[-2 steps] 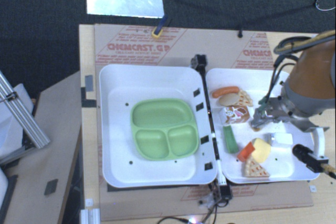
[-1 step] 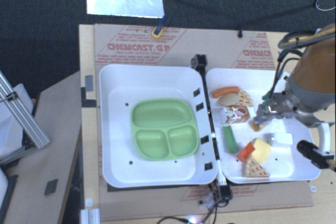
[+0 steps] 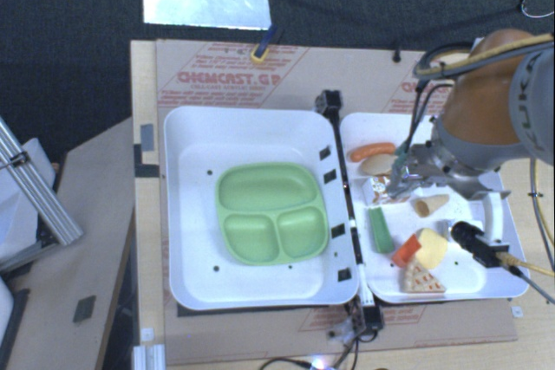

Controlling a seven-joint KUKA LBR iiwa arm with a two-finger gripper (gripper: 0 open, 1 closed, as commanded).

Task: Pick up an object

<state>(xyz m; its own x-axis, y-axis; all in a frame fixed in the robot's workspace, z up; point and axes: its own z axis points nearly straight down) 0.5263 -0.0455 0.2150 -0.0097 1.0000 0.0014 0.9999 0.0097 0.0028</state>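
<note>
Toy food scattered in right bin (image 3: 499, 277): hot dog (image 3: 371, 152) just above my gripper (image 3: 388, 186), green stick (image 3: 380, 230) below it, cone (image 3: 431, 205) beside. Can't tell finger state, honestly. Green divided plate (image 3: 269, 212) off left, other bin (image 3: 186, 212).

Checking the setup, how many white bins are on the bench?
2: left bin holds a green tray; right bin holds the food, under the arm.
</note>
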